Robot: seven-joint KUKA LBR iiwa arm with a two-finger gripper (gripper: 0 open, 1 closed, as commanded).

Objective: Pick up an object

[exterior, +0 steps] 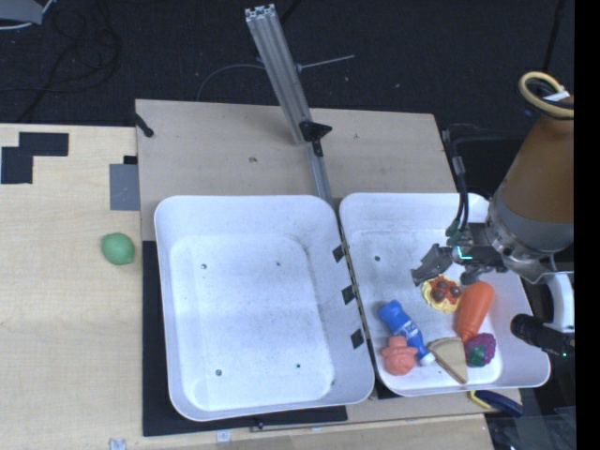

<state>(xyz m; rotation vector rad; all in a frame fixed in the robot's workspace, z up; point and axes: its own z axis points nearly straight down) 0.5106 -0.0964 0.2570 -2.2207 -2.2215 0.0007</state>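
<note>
A: What is found to the left of the pincer (pixel 448 262)?

B: Far off to its left, a green ball (pixel 118 248) is seen on the counter (pixel 66 345), outside both bins. Nearer, the left bin (pixel 178 216) is seen, and then the right bin (pixel 366 216), over which the pincer is held.

A: And the things to be picked?

B: They are gathered below and just beside the pincer. A blue bottle (pixel 400 322) is laid below and to its left, with an orange-pink lump (pixel 399 356) further below. A small yellow toy (pixel 441 292) with red spots is placed directly under the pincer, touching it or nearly so. An orange carrot (pixel 473 308) is laid just to the lower right, with a tan wedge (pixel 451 357) and a purple piece (pixel 481 349) below that.

A: How is the yellow toy expected to handle?

B: It is judged to be light play food, probably plastic or rubber and somewhat smooth, so little force is thought to be needed. It is best gripped across its narrower width, since the carrot is crowded against it.

A: And the pincer itself?

B: Its dark fingers appear to be spread apart. Nothing is seen held between them.
</note>
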